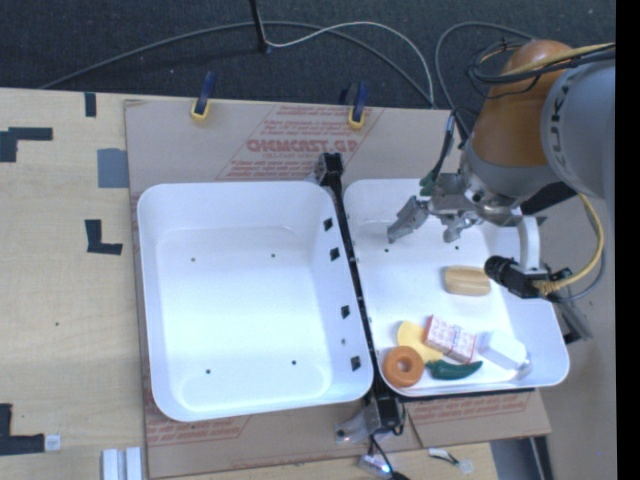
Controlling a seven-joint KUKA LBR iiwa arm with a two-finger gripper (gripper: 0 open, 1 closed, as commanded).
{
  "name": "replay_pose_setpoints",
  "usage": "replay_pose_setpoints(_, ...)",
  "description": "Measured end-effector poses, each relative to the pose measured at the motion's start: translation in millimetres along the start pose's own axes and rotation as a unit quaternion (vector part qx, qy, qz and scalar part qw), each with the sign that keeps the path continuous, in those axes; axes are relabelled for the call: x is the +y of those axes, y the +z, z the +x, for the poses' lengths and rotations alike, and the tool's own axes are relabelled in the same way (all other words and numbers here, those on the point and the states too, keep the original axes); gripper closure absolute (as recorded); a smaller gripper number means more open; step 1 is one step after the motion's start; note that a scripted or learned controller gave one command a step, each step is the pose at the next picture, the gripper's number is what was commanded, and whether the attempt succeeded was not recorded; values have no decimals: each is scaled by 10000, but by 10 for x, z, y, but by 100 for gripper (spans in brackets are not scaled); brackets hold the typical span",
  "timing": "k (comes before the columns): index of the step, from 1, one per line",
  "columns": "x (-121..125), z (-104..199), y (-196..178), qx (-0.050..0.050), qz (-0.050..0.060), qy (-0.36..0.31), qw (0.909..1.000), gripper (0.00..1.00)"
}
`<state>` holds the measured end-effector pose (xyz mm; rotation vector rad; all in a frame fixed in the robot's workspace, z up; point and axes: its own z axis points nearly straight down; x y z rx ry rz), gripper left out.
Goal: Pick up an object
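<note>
Gripper [430,221] held spread and unladen above the right bin [400,203], tan bread roll [467,281] lain just beside it, orange doughnut [404,366], green pepper [454,370] and red-white box [452,339] clustered at the near edge

Both bins [240,203] were white. In the right bin's near corner lay an orange ring [404,366], a green pepper [455,370], a red-and-white checked box [452,339]; a tan piece [467,282] lay by its right edge.
</note>
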<state>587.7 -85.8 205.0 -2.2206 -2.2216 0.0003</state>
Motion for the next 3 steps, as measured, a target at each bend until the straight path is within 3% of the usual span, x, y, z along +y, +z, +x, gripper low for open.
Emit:
replay_pose_setpoints(1,143,25,170,1,5,228,9997,0)
replay_pose_setpoints(2,679,-599,490,-5,17,19,10000,0)
replay_pose_setpoints(3,288,-353,719,3,16,-2,10000,0)
